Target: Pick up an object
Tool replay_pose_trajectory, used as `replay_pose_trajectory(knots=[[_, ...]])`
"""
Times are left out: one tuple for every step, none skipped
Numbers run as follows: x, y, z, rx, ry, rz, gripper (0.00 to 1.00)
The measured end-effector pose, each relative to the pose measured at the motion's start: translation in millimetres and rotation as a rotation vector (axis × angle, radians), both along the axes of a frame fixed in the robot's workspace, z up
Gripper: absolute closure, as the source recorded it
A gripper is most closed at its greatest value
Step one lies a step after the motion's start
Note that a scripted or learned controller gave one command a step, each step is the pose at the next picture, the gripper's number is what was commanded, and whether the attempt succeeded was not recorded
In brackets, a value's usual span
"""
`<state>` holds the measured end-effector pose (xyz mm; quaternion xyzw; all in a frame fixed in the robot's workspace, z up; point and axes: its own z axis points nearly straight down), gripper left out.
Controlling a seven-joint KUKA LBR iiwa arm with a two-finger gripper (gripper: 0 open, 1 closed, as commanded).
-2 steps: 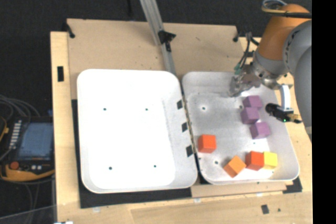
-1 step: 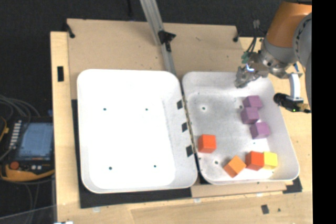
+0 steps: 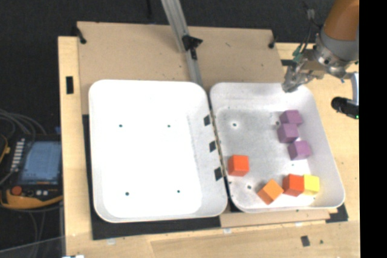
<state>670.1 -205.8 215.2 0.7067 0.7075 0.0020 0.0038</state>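
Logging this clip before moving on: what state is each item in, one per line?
Claw: above the right bin's far rim, nothing seen in it.
Purple blocks: three in the right bin, two touching.
Orange block: alone near the right bin's left wall.
Orange, red and yellow blocks: in a row at the near edge.

What you cannot make out

The end effector (image 3: 292,83) is small and blurred, so you can't tell how its fingers stand. Up and right of it, the arm (image 3: 343,21) is cut off by the frame. Far to its lower left, the device (image 3: 33,169) beside the bench (image 3: 69,130) runs off the left edge.
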Motion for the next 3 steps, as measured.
replay_pose_trajectory(knots=[[1,1,66,0.000,-0.002,0.002,1.00],[8,45,55,0.002,0.009,0.004,1.00],[-1,95,47,0.002,0.009,0.004,1.00]])
